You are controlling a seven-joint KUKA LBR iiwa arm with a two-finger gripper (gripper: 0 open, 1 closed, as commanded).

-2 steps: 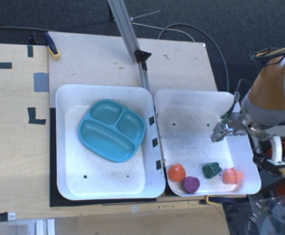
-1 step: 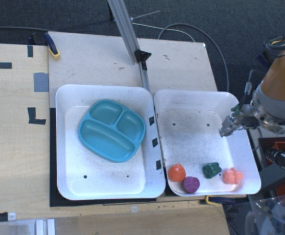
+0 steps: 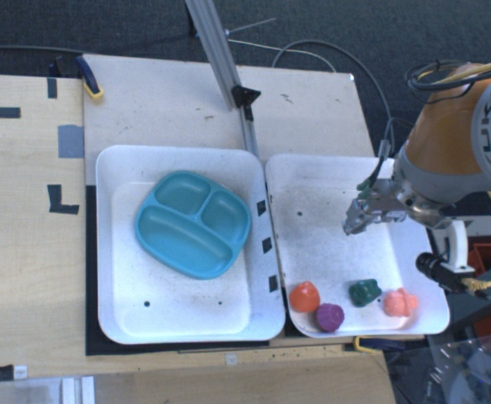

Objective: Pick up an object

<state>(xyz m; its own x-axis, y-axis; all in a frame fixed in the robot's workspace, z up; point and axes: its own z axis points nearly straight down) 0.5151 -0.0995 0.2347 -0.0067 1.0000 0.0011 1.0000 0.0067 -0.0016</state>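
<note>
Currently: gripper over right bin, mid-bin | jaws: cannot tell whether released or clenched | nearest item: green object on near side of gripper, apart | alongside at near rim: orange object, purple object, pink object | left bin: teal divided plate

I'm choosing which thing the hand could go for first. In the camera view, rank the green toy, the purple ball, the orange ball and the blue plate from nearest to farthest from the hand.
1. Green toy, below the hand, near the right bin's front edge.
2. Orange ball, lower left of the hand; the purple ball beside it is too close to call.
3. Blue plate, over in the left bin.
</note>
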